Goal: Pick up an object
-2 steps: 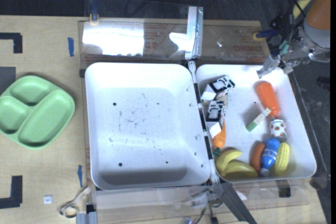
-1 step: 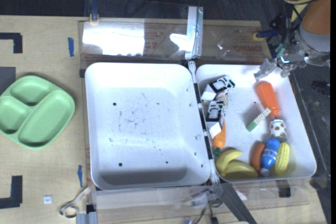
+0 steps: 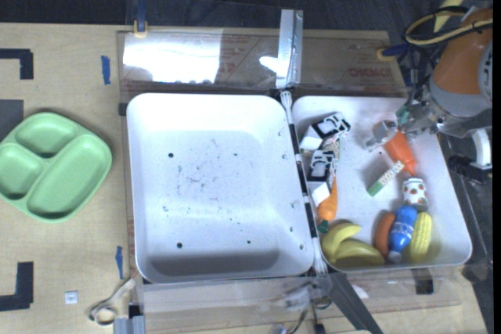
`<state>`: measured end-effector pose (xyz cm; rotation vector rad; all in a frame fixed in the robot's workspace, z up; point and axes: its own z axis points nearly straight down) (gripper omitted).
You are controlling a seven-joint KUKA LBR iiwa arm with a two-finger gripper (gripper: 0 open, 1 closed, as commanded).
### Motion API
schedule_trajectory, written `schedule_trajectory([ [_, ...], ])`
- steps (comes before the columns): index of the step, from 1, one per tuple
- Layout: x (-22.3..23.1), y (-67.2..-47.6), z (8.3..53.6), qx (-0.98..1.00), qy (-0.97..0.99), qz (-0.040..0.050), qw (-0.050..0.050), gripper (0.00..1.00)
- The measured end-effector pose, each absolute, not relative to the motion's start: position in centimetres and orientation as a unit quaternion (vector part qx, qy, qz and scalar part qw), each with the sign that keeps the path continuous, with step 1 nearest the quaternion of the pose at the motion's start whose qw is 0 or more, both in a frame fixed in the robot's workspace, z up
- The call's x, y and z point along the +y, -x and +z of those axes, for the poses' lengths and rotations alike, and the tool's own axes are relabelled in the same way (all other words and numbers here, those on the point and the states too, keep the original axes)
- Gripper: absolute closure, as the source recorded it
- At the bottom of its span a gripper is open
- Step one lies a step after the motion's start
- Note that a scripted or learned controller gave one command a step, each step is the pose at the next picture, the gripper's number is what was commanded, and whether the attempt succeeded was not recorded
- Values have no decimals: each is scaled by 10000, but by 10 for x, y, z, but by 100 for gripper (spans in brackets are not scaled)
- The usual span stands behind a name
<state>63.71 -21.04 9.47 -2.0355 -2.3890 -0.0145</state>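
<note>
The right white bin [image 3: 454, 192] holds the loose objects. My gripper [image 3: 389, 134] reaches in from the right and hangs low over the bin's back part, right beside an orange object [image 3: 401, 152]; whether it touches that object cannot be made out. A green and white stick [image 3: 386, 177] lies just in front of it. Two black and white items [image 3: 329, 127] [image 3: 320, 163] and an orange carrot [image 3: 329, 204] lie along the left wall. At the front sit yellow bananas [image 3: 349, 243], a blue bottle [image 3: 403, 228], a yellow corn cob [image 3: 423, 235] and a small white and red ball [image 3: 413, 190].
The left white bin [image 3: 211, 176] stands beside the right one, with a metal divider post [image 3: 290, 47] behind the seam. A green divided plate [image 3: 52, 165] rests on the bench at far left. Yellow cables [image 3: 446, 12] loop above the arm's orange band [image 3: 460, 65].
</note>
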Motion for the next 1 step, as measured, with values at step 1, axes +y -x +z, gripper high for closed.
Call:
schedule_trajectory([
  [1, -212, -636, 101, -7615, 6481, -11, 13, 100],
])
